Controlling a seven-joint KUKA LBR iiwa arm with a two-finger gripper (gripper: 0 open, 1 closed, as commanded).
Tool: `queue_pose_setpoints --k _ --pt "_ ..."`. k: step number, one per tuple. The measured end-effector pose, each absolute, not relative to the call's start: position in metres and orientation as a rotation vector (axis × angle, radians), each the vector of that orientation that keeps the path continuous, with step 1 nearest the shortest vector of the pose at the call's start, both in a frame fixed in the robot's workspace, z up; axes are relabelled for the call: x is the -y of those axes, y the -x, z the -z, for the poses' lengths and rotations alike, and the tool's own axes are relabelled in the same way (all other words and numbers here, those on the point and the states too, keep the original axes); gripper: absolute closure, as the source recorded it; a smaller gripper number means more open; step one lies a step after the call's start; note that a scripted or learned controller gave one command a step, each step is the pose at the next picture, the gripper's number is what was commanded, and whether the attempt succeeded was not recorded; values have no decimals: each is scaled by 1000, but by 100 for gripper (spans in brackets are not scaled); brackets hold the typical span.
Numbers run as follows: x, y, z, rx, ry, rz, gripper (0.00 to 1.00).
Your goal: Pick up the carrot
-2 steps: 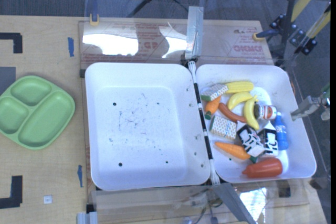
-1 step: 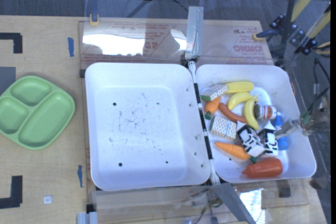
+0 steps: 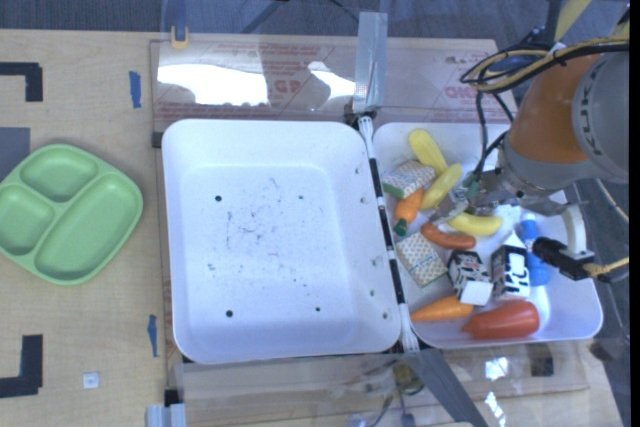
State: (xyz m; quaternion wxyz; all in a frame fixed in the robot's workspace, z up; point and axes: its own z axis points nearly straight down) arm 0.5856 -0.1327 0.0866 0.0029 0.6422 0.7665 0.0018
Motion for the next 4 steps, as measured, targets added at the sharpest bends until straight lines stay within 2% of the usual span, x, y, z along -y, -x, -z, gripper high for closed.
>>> queue_pose_setpoints --k 1,2,3,4 --pt "129 -552 -128 -2582 -1792 -1 0" --pt "144 -566 -87 -2683 -1629 -4 0" --pt "149 -604 -86 -2540 -1840 -3 0" --pt "189 -624 -86 -2513 -1878 -1 0"
